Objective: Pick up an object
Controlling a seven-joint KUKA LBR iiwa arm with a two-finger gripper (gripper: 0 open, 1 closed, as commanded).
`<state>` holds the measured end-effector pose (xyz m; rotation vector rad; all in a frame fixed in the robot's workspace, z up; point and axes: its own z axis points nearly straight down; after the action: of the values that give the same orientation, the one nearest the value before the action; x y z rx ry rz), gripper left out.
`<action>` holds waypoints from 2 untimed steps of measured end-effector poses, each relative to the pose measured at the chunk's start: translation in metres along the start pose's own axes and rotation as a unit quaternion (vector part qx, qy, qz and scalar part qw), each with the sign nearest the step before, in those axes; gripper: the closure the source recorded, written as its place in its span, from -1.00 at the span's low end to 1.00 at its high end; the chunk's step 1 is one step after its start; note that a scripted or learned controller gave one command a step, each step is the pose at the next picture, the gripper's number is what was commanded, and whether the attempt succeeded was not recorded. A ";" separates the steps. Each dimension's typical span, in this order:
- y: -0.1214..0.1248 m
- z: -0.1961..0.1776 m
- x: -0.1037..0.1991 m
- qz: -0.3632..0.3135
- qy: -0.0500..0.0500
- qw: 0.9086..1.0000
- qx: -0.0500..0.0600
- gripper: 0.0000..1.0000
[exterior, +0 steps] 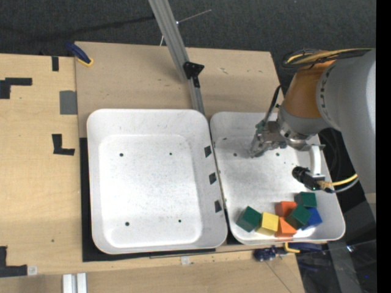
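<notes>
While the arm (330, 96) reaches in from the right, its gripper (261, 145) hangs low over the top part of the right bin (244, 182). I cannot tell how the gripper is set, because it is small and dark from up here, and I see no block in it. The arm is grey, with an orange band (302, 93) just above the wrist. All the blocks sit in a little heap in the near right corner of the right bin, well apart from the gripper. A green block (248, 218) lies at the left end of the heap. Just beside it is a yellow block (267, 223), and an orange block (285, 226) touches that one. Behind them is a red block (283, 208). Another green block (301, 214) lies by it, and a third green block (306, 199) sits a bit farther back. A blue block (313, 217) is at the right end, close to the bin wall. The left bin (146, 176) sits right next to the right bin, with their sides touching. Both bins rest on a wooden bench (36, 163). A grey pole (168, 26) slants down from the top toward the place where the two bins meet.
</notes>
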<state>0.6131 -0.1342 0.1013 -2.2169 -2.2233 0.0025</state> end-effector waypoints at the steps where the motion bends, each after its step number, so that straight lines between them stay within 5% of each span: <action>1: -0.001 -0.060 0.008 0.000 0.000 1.000 -0.004 1.00; 2: -0.002 -0.103 0.004 0.001 0.000 1.000 -0.003 1.00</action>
<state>0.6114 -0.1302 0.2043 -2.2216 -2.2248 -0.0032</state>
